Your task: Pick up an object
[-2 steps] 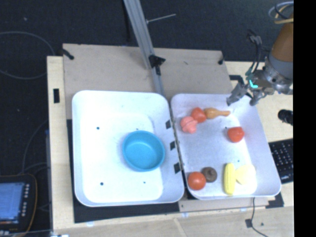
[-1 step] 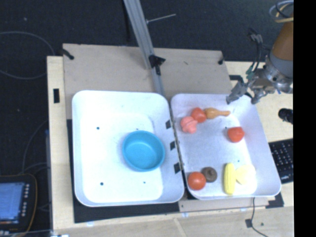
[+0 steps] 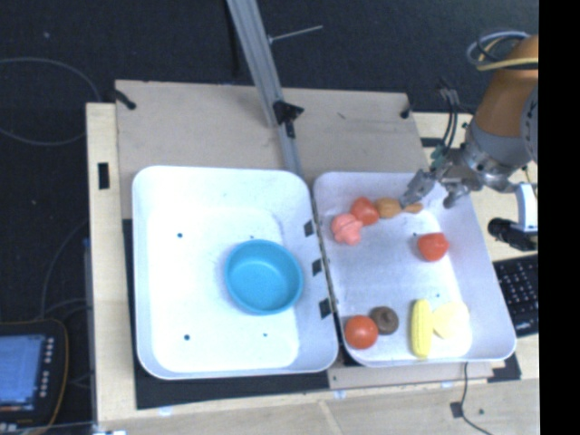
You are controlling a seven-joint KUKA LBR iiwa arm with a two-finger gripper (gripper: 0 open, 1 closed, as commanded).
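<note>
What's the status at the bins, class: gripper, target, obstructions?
Gripper above right bin, far edge. Small tan piece just beside it, not gripped. Red piece and pink piece crowd alongside.

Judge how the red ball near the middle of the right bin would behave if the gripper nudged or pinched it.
The red ball looks round and smooth, so a nudge would probably send it rolling across the flat floor of the right bin. It sits apart from its neighbours, so nothing nearby would likely stop it. Its curved sides may slip out of a pinch from the gripper unless centred.
</note>
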